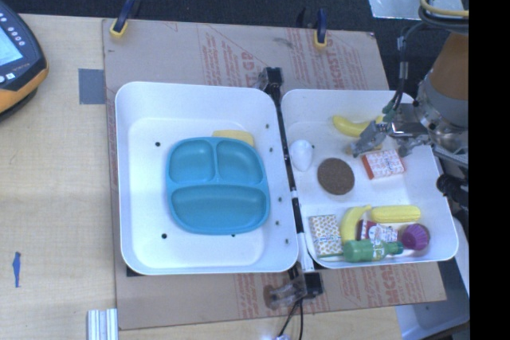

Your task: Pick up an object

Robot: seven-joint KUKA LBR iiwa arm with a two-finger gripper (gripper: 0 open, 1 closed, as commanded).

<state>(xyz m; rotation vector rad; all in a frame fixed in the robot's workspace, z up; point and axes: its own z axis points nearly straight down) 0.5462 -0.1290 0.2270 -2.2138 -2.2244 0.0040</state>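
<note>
The hand [373, 138] sits in the upper part of the right bin [446, 251], at the right of the frame, its grey fingers pointing down and to the left; whether they are spread or closed cannot be told, and nothing is visibly caught between them. Just to the hand's left lies a small yellow banana [347, 125], touching or nearly touching the fingertips. Just below and right of the hand is a red-and-white patterned box [383, 164], and left of that a round brown disc [335, 176]. Further left, near the bin's inner wall, rests a white egg-shaped piece [301, 154]. Along the lower edge of the same bin lie a second patterned box [324, 234], a yellow banana-like piece [351, 222], a yellow corn cob [395, 213], a green bottle [368, 252] lying on its side, and a purple round item [414, 236], all crowded close together. The left bin [131, 171], in the centre of the frame, holds a blue divided plate [217, 185] with a pale yellow block [233, 137] showing past its upper edge. Both bins rest on a brown cardboard sheet [239, 60] on the desk [48, 195], clamped at its top edge.
</note>
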